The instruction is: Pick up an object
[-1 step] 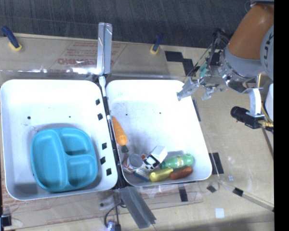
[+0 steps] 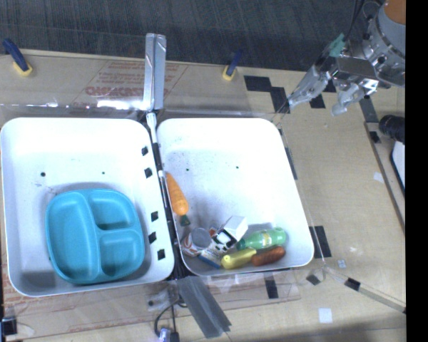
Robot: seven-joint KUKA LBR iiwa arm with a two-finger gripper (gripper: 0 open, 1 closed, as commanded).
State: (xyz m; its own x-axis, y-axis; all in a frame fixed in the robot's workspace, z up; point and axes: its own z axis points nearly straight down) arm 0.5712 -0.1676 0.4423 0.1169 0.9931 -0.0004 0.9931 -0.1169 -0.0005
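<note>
Gripper [image 2: 317,93]: fingers apart, holding nothing, beyond the right bin's [image 2: 289,184] far right corner.
Objects: carrot [image 2: 176,194] by that bin's left wall; green bottle [image 2: 262,238] near its front.

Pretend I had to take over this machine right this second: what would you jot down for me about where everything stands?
Gripper: up by the far right corner of the right bin, outside it, fingers spread, nothing between them.
Right bin: the objects are heaped along its near edge. An orange carrot lies against the divider; further right sit a white box, a green bottle, a yellow piece and a reddish-brown piece.
Left bin: a blue divided tray.
Done: nothing picked yet.
Left: bring the gripper down over one object, close on it, and lift.
</note>
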